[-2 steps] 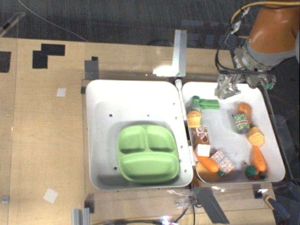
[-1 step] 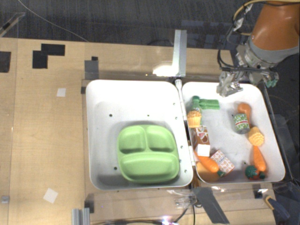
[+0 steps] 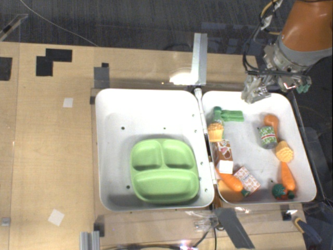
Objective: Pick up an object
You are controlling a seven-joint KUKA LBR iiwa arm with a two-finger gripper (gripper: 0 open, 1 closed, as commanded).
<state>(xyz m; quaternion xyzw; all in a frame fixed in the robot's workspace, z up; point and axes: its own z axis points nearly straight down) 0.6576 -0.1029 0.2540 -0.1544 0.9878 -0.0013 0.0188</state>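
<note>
A robotics laboratory workcell. A wooden desk (image 3: pixel 47 155) carries two shallow white bins (image 3: pixel 112 139) set side by side, fixed by metal brackets (image 3: pixel 200 56) and divided by a rail. Black fiducial-like squares (image 3: pixel 52 60) mark the desk surface. An industrial arm (image 3: pixel 307 25) with an orange band and exposed cabling (image 3: pixel 270 9) reaches in from the right. Toy food items (image 3: pixel 283 151) and a green compartment tray (image 3: pixel 164 169) serve as test objects. Dark carpet (image 3: pixel 130 14) lies beyond the desk.

Green tray (image 3: pixel 164 171) in L bin (image 3: pixel 112 113)
</note>
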